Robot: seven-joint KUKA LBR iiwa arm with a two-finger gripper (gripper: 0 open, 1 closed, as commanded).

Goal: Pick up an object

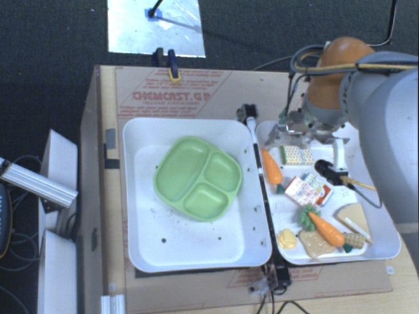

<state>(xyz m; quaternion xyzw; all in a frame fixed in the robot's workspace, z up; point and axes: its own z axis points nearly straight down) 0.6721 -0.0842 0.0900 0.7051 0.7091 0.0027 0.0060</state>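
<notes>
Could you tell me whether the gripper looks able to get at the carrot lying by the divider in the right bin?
Probably yes: the carrot lies uncovered, just left of the gripper, with nothing on top.

Two bins [141, 195], two carrots [272, 167], one plate [198, 178]

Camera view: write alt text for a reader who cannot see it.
A grey robot arm reaches from the right, its claw low over the right white bin, which holds toy food including two carrots. The left white bin holds a green divided plate.
</notes>
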